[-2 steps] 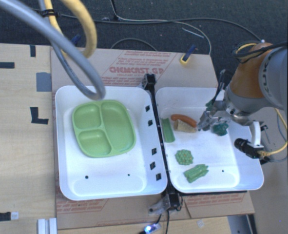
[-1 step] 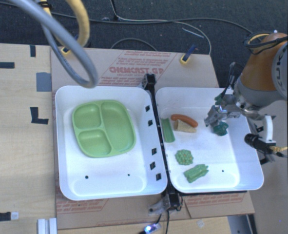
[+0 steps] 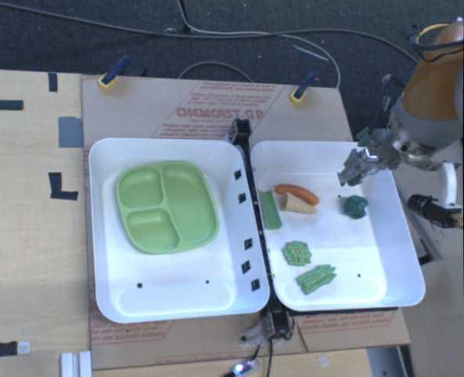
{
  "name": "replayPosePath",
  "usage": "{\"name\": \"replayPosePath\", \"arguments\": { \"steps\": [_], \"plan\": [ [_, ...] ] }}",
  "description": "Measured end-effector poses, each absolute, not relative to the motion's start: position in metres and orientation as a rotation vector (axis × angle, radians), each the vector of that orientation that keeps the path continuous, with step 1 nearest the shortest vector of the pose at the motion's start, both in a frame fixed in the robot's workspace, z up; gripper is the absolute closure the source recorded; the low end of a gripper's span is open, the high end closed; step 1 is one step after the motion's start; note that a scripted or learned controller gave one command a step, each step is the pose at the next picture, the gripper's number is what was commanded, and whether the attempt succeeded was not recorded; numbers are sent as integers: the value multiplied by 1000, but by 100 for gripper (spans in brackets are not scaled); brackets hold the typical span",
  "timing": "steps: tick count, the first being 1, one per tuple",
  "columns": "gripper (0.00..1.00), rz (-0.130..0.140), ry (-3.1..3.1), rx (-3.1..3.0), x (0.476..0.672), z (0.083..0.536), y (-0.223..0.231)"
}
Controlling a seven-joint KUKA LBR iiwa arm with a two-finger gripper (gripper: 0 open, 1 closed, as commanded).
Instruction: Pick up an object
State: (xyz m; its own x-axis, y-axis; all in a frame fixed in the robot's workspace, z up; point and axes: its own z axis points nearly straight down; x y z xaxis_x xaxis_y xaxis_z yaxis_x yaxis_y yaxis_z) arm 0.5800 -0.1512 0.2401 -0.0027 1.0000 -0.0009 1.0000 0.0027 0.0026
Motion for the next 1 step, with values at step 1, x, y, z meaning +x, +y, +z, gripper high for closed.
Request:
{"name": "replayPosePath", "arguments": {
  "steps": [1],
  "plan": [
    [100, -1, 2230, 2217, 577, 244, -101]
  ]
}}
